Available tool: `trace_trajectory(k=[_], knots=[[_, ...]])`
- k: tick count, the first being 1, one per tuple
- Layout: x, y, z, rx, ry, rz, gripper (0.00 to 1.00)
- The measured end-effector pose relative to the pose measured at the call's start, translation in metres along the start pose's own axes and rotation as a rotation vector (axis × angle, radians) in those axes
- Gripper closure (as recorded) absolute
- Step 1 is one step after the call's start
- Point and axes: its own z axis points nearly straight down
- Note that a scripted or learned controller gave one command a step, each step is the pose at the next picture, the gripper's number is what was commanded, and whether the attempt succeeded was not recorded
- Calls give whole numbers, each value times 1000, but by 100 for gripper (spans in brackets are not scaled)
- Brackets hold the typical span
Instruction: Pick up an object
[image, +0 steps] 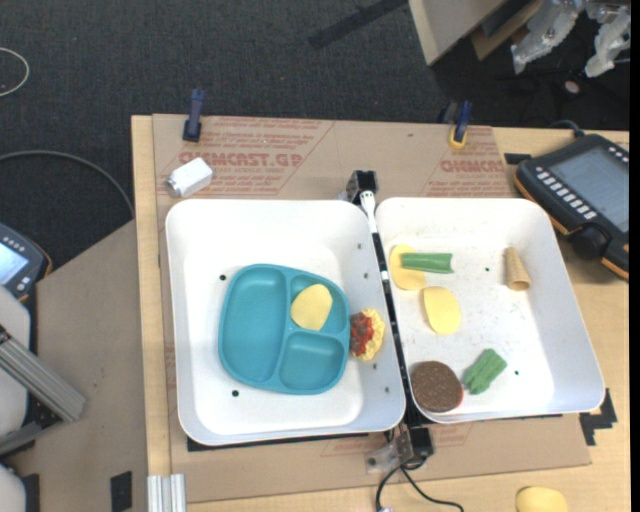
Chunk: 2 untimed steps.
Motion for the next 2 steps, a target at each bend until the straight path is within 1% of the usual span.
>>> trace_trajectory(k=[1,2], knots=[[-3,0,0,15,-2,5,100],[27,-75,9,24,3,3,100]])
